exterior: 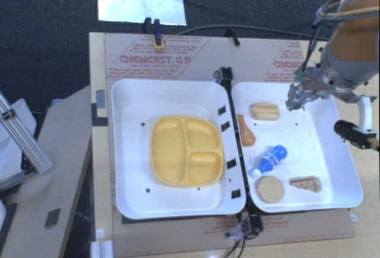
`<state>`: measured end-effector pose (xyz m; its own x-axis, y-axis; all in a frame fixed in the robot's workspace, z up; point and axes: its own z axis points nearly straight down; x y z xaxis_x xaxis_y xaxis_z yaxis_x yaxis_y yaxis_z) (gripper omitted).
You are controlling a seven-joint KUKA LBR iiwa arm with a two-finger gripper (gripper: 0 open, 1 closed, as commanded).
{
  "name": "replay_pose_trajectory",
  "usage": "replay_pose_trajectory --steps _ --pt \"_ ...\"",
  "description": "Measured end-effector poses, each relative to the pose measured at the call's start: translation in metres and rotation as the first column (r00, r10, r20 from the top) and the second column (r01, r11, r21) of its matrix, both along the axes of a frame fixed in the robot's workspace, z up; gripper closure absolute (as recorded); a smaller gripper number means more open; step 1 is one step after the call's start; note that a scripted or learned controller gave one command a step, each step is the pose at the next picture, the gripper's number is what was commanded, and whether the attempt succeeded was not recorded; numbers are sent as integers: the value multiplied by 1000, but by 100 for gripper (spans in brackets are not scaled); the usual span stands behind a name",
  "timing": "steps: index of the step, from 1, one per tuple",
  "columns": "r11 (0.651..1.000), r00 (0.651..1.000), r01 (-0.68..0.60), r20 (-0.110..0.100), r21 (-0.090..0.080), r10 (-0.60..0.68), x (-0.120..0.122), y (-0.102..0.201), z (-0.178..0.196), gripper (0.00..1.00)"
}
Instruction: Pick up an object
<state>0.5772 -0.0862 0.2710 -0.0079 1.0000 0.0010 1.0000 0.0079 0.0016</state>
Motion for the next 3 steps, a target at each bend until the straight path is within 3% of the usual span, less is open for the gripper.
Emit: replay_pose_trajectory --steps 3 --pt "1000 1000 -2 -2 2 2 -50 145 -26 100"
